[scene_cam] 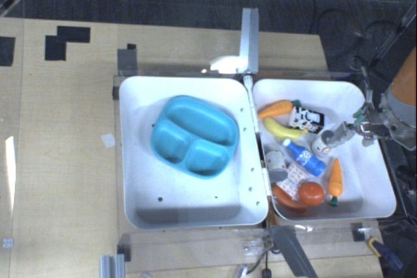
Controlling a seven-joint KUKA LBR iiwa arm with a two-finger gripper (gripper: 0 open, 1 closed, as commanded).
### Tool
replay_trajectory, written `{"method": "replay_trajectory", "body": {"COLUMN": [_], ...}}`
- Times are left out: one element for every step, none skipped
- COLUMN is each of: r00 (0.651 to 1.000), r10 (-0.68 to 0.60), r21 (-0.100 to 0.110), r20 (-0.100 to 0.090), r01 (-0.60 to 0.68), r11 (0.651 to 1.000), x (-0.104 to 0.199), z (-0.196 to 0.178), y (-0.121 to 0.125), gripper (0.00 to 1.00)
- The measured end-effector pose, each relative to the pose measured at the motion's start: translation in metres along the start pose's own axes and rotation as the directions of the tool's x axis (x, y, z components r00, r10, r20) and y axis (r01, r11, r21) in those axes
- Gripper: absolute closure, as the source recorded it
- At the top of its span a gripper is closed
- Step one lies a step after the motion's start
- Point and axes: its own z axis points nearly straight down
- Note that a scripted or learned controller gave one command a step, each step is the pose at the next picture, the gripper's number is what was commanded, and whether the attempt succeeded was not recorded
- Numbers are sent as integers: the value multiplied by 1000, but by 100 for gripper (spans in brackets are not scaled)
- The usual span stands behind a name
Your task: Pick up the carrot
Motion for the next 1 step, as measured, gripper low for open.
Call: {"method": "replay_trajectory", "body": {"r00": [988], "r10": [153], "r21": [-10], "r20": [2], "r01": [-153], "r11": [988], "x": [-17], "z": [103], "y": [-37], "gripper": [0]}}
